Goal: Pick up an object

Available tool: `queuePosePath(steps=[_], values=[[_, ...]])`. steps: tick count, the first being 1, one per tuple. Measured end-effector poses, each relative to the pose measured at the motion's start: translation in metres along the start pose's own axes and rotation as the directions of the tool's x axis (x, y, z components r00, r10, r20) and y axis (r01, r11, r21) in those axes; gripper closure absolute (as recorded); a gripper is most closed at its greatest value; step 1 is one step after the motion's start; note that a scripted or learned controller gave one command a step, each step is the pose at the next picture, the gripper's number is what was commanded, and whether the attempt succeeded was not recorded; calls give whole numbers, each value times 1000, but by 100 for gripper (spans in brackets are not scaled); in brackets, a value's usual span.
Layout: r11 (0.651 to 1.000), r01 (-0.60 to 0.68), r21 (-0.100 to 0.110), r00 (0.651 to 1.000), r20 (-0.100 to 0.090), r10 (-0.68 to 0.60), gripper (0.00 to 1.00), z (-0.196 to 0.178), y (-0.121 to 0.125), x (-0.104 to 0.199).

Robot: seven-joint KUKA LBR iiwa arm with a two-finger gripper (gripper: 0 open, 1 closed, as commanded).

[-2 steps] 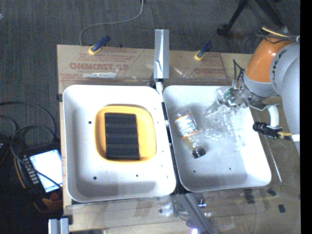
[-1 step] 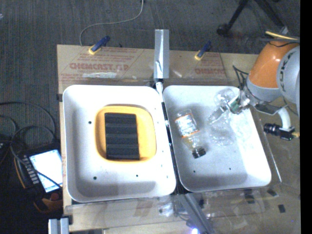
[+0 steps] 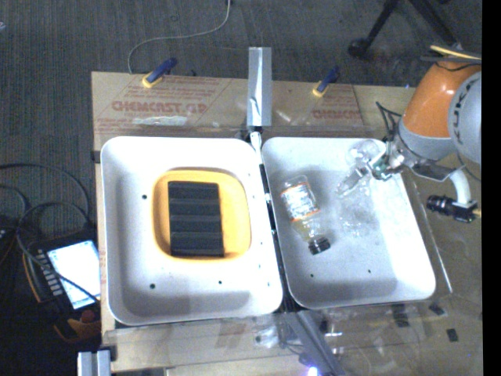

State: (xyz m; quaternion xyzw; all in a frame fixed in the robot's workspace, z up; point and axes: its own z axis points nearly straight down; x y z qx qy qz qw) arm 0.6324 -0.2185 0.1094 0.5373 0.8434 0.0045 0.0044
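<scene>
The small clear bottle (image 3: 304,212) lying in the right bin (image 3: 407,280) looks light and slippery (take it across the body), while whether the gripper (image 3: 362,161) is clenched I cannot tell.

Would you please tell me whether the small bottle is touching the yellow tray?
Apart. The camera view shows the bottle lying in the right bin, while the yellow tray sits in the left bin, bin walls between them.

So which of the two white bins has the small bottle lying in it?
The right bin, the one by the arm. A clear bottle with a dark cap lies there on its side; the left bin holds a yellow tray.
</scene>
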Motion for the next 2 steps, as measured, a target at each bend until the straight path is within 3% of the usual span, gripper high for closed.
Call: queuePosePath(steps=[1,2], values=[[1000,-6,10,1000,3,6,100,5,1,7],[984,-175,12,984,0,175,100,-67,57,80]])
